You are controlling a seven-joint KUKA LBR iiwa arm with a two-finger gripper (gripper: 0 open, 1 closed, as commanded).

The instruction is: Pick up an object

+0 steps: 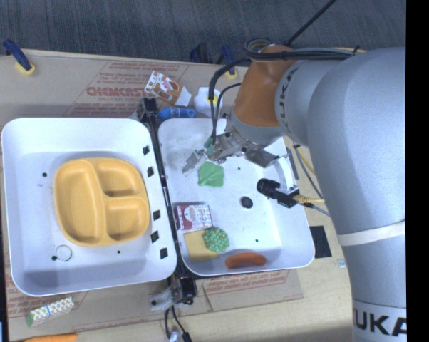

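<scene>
Red lettering on the cardboard (pixel 122 91) at upper left reads roughly "CHEMCAST", and "UKA" shows on the arm (pixel 375 191) at lower right. The claw (pixel 213 150) hovers in the right bin (pixel 293 241), upper centre; whether it is open or closed, I cannot tell. Just below it lies a green object (pixel 212 174), long axis roughly vertical. A yellow divided tray (pixel 100 198) sits in the left bin (pixel 22 155).
</scene>
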